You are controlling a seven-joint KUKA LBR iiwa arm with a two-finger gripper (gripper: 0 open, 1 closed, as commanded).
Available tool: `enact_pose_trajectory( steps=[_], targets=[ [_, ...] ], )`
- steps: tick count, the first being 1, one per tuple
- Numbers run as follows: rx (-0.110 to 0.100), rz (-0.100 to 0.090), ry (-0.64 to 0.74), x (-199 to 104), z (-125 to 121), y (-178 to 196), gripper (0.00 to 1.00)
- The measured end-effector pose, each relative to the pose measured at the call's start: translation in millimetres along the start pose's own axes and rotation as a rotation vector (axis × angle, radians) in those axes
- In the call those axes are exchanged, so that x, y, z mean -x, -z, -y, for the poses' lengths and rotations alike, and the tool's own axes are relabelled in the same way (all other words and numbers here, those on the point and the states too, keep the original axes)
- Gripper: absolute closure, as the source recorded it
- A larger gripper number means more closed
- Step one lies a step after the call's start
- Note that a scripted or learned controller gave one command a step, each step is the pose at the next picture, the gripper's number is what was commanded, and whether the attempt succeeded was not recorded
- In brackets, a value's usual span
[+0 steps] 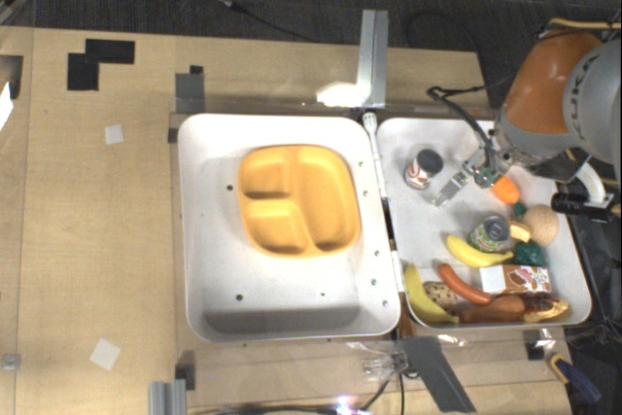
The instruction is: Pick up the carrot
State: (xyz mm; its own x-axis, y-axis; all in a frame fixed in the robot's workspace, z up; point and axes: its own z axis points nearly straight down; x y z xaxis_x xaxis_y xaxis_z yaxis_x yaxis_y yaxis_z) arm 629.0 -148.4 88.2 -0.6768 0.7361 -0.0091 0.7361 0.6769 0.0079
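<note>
Camera view: we see the gripper (465, 180) low inside the right bin (394, 209), arm entering from the right. The carrot (505, 189), an orange piece with a green tip, lies just beside the tool, toward the arm side and slightly below it. We cannot tell whether the tool has hold of anything or how it is set. A small can (421, 168) sits on the tool's far side, a banana (476, 252) below it.

Step, as we judge it: the approach, grasp not confirmed. Next move calls for shifting over the carrot, closing on it and lifting.
</note>
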Motion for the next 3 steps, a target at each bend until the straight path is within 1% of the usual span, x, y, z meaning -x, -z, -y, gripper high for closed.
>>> enact_pose_trajectory(
  steps=[1, 2, 3],
  targets=[
    [0.000, 0.000, -0.183, -13, 25, 1, 0.00],
    [0.007, -0.012, -0.617, 5, 52, 2, 0.00],
    [0.011, 0.003, -0.611, 9, 52, 16, 1.00]
  ],
)
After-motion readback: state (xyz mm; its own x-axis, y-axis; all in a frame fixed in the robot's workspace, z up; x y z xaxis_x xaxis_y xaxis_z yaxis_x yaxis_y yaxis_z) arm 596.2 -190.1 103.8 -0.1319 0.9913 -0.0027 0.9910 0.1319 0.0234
